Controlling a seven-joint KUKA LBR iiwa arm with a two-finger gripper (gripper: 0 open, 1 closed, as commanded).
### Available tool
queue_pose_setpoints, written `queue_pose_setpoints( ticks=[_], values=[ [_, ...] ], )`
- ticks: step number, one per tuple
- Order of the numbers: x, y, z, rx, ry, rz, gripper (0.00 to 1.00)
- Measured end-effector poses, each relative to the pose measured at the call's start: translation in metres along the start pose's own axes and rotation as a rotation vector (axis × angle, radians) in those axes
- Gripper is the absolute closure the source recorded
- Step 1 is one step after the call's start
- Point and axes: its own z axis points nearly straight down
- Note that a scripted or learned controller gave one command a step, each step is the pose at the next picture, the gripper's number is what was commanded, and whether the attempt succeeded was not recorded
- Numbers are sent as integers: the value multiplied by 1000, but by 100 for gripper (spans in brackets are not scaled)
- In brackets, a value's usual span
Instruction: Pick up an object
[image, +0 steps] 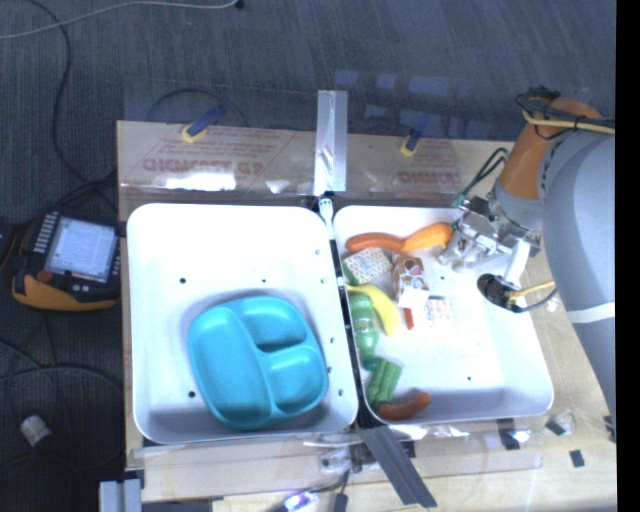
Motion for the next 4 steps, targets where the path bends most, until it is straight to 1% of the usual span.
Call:
queue_pose_setpoints(
  ticks=[1,2,3,4],
  values=[
    [15,9,1,34,-6,383,100],
    [3,3,-41,5,-5,528,100],
    [15,2,-2,21,-1,718,100],
    [-9,-29,-1,-7,10,905,100]
  ],
)
